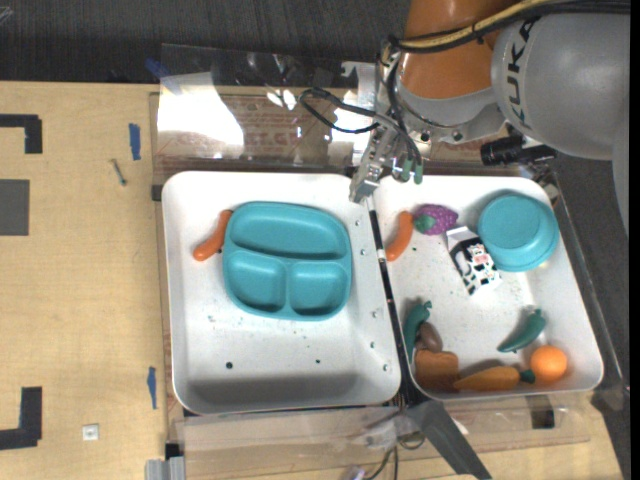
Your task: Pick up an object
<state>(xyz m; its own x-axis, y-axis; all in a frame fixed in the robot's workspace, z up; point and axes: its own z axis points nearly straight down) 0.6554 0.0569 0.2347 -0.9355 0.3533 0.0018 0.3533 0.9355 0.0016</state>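
On the left of the frame, a teal divided tray [288, 259] lies in the left bin [190, 368], an orange sausage [211, 236] touching its left edge. At top centre the tool [372, 175] hangs over the bins' far rims, nothing between its fingers; spread or pressed together, I cannot tell. Right bin [585, 353]: teal bowl [516, 230], purple grapes [436, 217], orange fruit [548, 363].
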